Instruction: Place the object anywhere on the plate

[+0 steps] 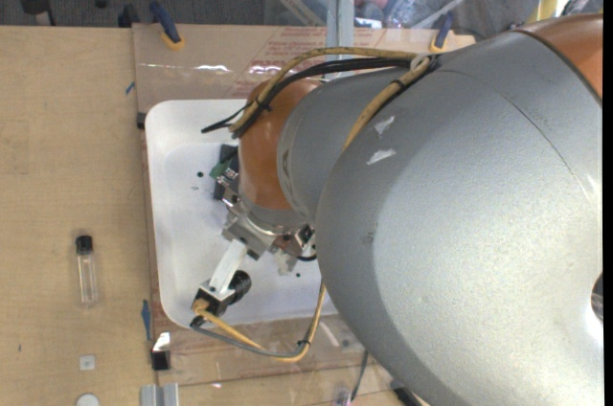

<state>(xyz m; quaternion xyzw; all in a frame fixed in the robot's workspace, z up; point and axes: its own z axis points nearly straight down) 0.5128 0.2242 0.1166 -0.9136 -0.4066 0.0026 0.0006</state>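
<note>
Shallow, smooth white bin [172,203] on the tan wooden counter [57,155]. My rounded grey arm [450,203] bends steeply over it, hand [251,236] low inside. Clenched or released: cannot tell. Object's position: cannot tell.

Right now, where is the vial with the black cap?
In the camera view, the vial lies on the wooden bench, left of the white bin, apart from it.
</note>
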